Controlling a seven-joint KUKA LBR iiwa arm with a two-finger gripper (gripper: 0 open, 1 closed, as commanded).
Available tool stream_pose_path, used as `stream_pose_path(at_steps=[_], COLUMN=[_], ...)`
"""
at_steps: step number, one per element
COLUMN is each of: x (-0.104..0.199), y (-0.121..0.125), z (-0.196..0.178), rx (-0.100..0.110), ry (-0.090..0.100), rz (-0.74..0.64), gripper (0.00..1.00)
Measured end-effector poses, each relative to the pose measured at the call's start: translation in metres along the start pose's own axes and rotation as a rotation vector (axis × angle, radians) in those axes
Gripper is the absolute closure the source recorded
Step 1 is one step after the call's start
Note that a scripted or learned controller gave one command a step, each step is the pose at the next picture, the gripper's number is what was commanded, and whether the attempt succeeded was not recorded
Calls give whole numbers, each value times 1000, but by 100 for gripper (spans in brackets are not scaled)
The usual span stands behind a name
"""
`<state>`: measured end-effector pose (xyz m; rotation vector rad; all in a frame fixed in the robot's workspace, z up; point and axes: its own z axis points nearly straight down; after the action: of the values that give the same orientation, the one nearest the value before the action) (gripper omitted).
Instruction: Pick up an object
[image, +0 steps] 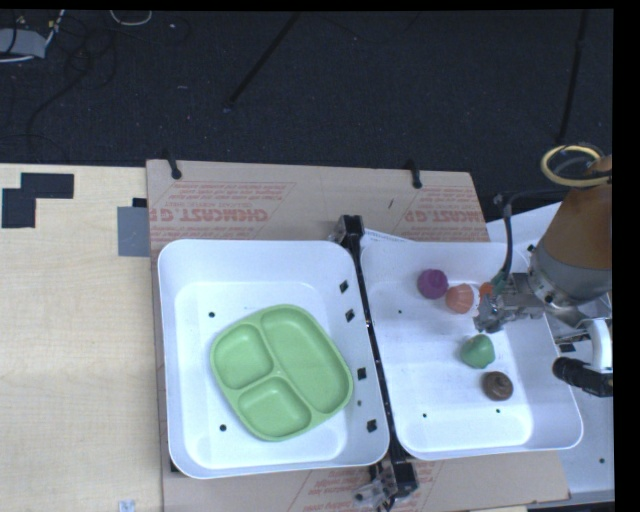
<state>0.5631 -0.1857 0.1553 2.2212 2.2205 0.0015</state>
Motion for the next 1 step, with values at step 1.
stream_pose_path(at_steps=[1], x=[-1], y=[1], z=[-52], rx=[-1], ry=[-1], rz=[-2], gripper=[100])
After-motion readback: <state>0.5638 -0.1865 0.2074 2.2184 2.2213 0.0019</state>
